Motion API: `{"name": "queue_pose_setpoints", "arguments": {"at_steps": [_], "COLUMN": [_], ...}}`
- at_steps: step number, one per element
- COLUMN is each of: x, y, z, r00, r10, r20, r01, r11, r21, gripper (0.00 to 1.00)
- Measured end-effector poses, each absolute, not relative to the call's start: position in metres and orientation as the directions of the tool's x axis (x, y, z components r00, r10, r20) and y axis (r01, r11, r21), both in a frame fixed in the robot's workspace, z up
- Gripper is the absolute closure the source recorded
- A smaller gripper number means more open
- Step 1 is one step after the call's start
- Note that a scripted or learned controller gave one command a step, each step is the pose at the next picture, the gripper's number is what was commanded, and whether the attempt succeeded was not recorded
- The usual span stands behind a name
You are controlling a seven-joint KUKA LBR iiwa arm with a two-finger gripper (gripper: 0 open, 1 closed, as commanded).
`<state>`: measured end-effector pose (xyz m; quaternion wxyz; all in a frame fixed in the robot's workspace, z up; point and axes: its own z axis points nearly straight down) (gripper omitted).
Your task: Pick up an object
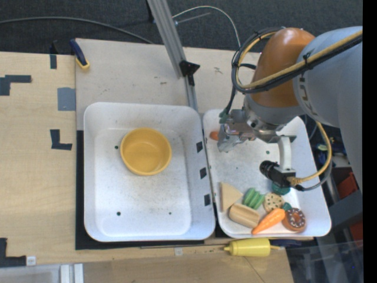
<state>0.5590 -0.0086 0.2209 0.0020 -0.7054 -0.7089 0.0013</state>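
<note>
Yellow squeeze bottle [250, 247] lies on its side at the near edge of the bench, just outside the front rim of the right bin [238, 168]. Behind it, in that bin's near corner, toy food is bunched together: a carrot [270, 220], a bread roll [243, 214], a chocolate donut [294, 219] with sprinkles, a cookie [273, 201], a green piece [254, 198] and a pale yellow wedge [230, 193]. The carrot leans against the roll and the donut, and the wedge stands just beside the bin's left wall.

The gripper [226, 139] hangs over the far left part of the right bin, close to the wall between the two bins. A small orange piece [214, 135] shows just beside it, at that wall. I cannot tell whether the gripper is open or closed, nor whether it touches the piece. The grey arm [339, 69] with its orange band [280, 52] comes in from the right.

The left bin [147, 208], its white floor speckled with dark flecks, holds a yellow bowl [146, 151] upright in its far half.

Both bins sit on a black mat [79, 187] over a beige board [129, 75]. To the left runs pale wooden benchtop [35, 175] marked with bits of dark tape. A grey metal pole [164, 25] slants across the board's far side, and a blue and yellow clamp [79, 54] grips its far left corner. Beyond the bench is dark carpet [70, 5], crossed by thin cables.
</note>
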Motion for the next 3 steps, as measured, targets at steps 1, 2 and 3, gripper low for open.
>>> {"name": "queue_pose_setpoints", "arguments": {"at_steps": [1,2,3], "x": [0.546,0.53,0.531], "y": [0.038,0.091,0.087], "z": [0.232,0.219,0.22], "r00": [-0.007,-0.007,-0.002], "r10": [1.0,1.0,1.0], "r20": [0.002,0.001,0.0], "r01": [1.0,1.0,1.0], "r11": [0.007,0.007,0.002], "r21": [-0.003,-0.005,-0.003], "gripper": [1.0,1.0,0.0]}}
